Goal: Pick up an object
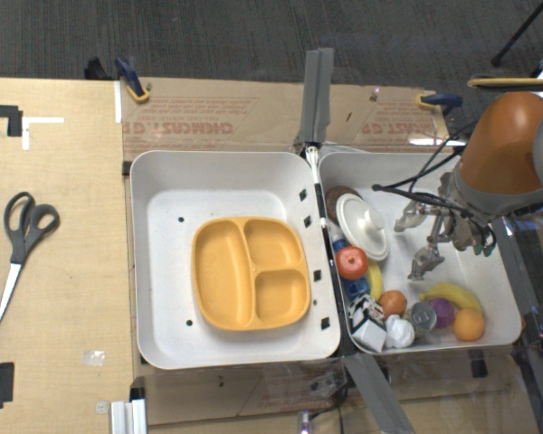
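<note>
While the banana (pixel 452 294) lies near the front of the right bin (pixel 500 269) — beside an orange (pixel 469 325) and a purple ball (pixel 442 312) — the gripper (pixel 425 240) hangs just behind it, fingers spread open, gripping nothing — the red apple (pixel 351 261) sits to the banana's left.

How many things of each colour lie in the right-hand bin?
White: 3, a bowl, a ball, a small box
Orange: 2
Red: 1, an apple
Yellow: 1, a banana
Purple: 1
Total: 8 that I can tell apart; others lie half hidden.
</note>
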